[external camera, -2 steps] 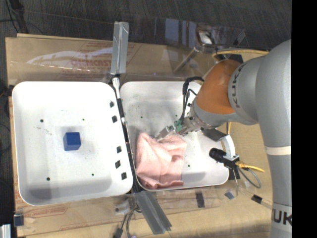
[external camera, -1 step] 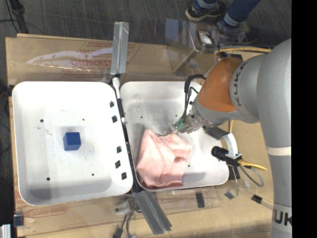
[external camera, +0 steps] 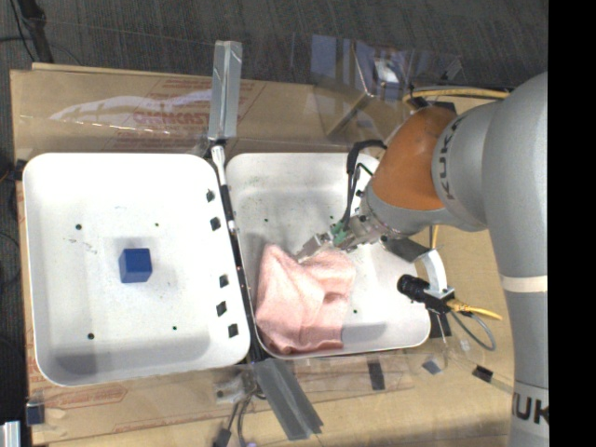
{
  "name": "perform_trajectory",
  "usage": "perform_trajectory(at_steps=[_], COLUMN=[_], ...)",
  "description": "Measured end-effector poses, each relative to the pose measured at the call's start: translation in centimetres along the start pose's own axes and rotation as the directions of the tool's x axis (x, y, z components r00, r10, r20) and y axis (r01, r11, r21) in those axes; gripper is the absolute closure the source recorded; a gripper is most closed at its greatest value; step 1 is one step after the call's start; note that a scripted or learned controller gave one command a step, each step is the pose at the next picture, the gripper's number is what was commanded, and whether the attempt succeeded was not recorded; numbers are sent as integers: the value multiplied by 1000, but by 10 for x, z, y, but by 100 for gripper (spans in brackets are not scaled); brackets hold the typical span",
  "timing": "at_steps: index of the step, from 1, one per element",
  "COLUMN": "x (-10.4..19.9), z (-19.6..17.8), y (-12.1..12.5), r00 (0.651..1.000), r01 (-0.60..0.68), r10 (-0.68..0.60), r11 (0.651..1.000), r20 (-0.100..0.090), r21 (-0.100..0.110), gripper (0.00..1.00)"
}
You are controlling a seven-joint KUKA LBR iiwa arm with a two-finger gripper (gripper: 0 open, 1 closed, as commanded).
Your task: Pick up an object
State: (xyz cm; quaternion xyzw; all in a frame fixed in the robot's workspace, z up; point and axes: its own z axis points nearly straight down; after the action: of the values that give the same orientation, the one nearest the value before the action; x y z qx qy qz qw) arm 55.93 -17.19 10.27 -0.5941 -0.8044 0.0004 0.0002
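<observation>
My tool [external camera: 328, 238] is down in the right bin [external camera: 279, 180], right at the top edge of the pink cloth [external camera: 303, 296]. It sits touching or just above the fabric; I can't tell which. I can't make out its state from this angle either, since the wrist and orange band hide most of it.

The cloth lies crumpled in the lower middle of that bin, bunched into soft folds and reaching down to the near wall. I judge it light, limp and non-slippery, with nothing fragile about it. It will drape and sag when lifted, so I'd pinch a raised fold, like the ridge near the tool, and not a flat part against the floor.

The blue cube [external camera: 136, 264] sits alone in the left bin [external camera: 56, 184], well apart. It looks small, rigid and an easier square grab from above.
</observation>
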Motion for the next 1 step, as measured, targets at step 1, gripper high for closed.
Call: perform_trajectory(at_steps=[1], x=[2], z=[-92], y=[19], r00=[999], r01=[37], r10=[-37], r11=[999], r20=[1], r21=[-2], gripper=[0])
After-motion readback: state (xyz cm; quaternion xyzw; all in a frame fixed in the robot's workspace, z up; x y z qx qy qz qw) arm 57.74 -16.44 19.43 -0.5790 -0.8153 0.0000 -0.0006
